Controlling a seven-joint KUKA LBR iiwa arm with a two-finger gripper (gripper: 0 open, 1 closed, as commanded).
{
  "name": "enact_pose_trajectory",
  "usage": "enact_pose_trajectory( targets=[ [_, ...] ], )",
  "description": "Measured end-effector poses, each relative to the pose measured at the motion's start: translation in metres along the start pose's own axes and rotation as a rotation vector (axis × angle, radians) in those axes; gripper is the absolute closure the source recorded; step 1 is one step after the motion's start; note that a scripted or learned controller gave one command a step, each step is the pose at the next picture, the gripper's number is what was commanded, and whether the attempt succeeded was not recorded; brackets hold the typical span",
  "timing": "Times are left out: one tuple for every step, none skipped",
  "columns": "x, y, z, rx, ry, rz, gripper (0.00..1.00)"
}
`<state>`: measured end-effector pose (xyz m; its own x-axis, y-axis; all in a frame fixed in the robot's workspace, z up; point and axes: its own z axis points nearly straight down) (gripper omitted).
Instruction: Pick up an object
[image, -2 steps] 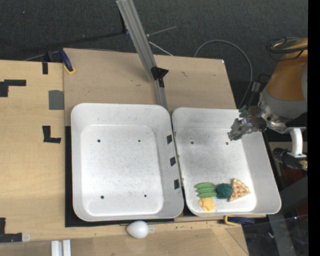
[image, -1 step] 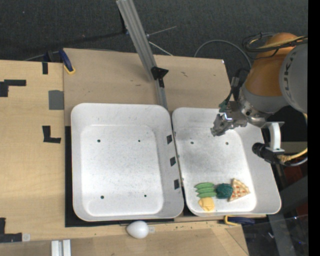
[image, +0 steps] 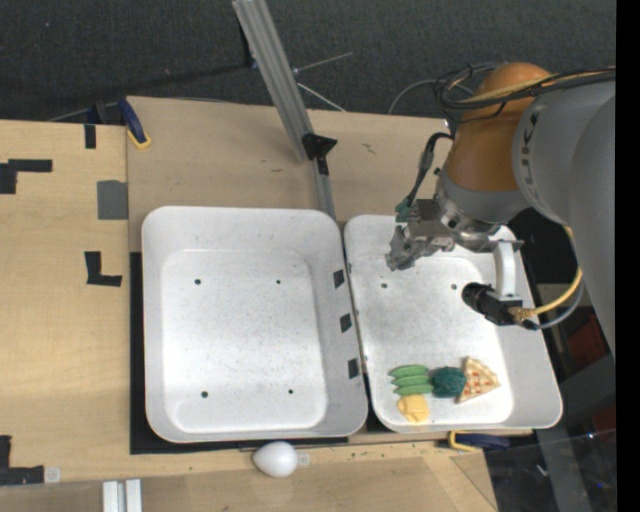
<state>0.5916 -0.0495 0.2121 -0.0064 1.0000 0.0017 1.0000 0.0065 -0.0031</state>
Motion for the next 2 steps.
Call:
enact_pose_trajectory(
  targets=[
    [0.049, 0.012, 0.007, -0.002, -0.001, 0.0, 1.0],
    [0.105, 0.026, 0.01, -0.002, 0.0, -0.001, 1.0]
  ],
)
